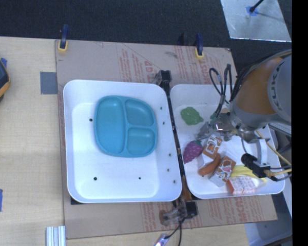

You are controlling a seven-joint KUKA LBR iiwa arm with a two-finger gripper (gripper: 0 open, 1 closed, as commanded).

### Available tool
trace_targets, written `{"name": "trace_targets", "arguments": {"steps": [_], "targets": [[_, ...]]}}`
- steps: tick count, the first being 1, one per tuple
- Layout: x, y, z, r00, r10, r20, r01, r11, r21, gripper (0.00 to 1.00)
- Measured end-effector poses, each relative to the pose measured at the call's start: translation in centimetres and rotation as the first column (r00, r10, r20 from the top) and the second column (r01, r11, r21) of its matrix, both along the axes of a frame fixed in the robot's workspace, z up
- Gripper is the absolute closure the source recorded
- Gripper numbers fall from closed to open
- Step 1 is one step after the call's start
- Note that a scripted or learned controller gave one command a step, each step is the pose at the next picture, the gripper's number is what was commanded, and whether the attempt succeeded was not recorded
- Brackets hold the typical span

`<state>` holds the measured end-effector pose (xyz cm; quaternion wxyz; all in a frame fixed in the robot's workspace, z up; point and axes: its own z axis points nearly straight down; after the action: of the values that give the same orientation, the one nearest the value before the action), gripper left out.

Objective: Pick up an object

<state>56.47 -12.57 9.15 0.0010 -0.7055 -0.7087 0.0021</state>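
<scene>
At the lower right of the frame we see the right bin (195, 191) crowded with toys: a banana (245, 171) beside a carton (242, 186), a sausage (209, 166), a small box (212, 147), purple grapes (192, 151); higher up, a green lump (191, 116). The gripper (208, 132) hangs over that bin's middle, just above the small box (we cannot tell its grip); nothing visibly sits in it. Left of centre, the left bin (82, 181) holds a blue plate (126, 125); the arm (259, 94) enters at right.

Right bin (180, 137) crowded, left bin (77, 152) roomy
</scene>
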Motion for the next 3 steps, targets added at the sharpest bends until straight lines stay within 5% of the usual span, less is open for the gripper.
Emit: {"name": "trace_targets", "arguments": {"steps": [1, 3], "targets": [[0.0, -0.1, 1.0, 1.000, 0.003, -0.001, -0.003, 1.000, -0.001, 1.00], [0.0, -0.3, 3.1, 1.000, 0.008, -0.003, -0.008, 1.000, -0.005, 1.00]]}}
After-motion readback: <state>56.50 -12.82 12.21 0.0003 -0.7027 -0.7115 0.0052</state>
